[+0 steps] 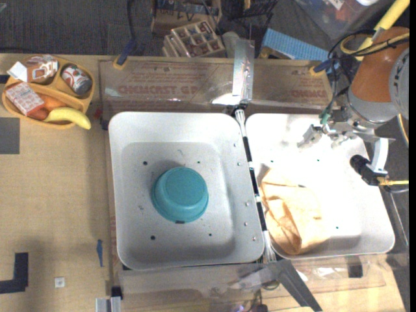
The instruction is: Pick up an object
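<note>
A teal bowl [181,194] lies upside down in the middle of the left white bin [130,135]. A crumpled tan cloth [292,210] lies in the right white bin [370,233], against its left wall and reaching the front edge. My gripper [322,135] hangs over the far right part of the right bin, beyond and to the right of the cloth. Its two fingers [305,138] stand apart, open, with nothing between them. The grey arm with the orange band [377,77] comes in from the right.
A yellow tray [13,103] with toy food and a banana [69,116] sits on the bench at the far left. A cardboard strip [169,83] runs behind both bins. Cables and boxes crowd the back.
</note>
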Controlling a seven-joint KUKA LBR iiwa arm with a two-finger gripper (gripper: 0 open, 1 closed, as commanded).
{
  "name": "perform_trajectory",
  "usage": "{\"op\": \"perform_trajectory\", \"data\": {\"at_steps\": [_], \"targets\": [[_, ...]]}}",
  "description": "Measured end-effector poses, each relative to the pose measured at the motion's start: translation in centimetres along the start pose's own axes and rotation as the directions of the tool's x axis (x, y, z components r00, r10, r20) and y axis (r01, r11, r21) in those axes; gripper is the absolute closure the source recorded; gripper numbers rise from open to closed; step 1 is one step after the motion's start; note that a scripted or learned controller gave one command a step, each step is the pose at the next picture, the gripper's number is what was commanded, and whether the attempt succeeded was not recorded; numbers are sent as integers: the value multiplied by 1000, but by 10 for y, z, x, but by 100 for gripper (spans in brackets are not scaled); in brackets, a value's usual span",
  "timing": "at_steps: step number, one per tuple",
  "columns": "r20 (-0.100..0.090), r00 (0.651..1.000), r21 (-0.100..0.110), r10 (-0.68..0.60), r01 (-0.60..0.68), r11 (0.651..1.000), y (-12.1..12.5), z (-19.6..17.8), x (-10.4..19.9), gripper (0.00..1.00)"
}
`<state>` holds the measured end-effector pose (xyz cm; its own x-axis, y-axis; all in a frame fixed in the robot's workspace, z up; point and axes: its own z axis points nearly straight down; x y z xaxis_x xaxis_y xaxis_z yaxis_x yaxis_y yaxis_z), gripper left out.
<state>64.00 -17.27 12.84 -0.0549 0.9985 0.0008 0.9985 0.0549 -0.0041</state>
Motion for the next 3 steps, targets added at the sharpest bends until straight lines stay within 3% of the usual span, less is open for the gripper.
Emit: {"op": "perform_trajectory", "data": {"at_steps": [1,2,3], "targets": [[2,999,-3,36,-36,999,-20,-75,-26,0],[0,1000,0,-5,5,1000,-86,-68,70,0],[-1,992,0,-126,126,992,-107,27,61,0]]}}
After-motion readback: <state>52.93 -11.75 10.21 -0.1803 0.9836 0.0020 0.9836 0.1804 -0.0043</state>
